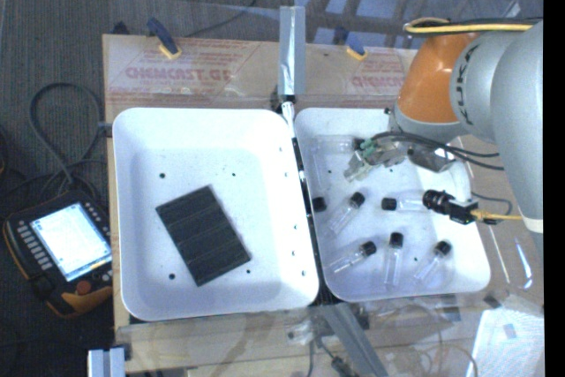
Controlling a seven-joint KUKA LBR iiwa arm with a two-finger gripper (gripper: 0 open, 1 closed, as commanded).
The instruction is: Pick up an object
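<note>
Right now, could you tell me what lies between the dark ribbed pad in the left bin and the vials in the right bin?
In the camera view, between the pad and the vials lie bare white floor of the left bin and the two bins' adjoining rims.
</note>
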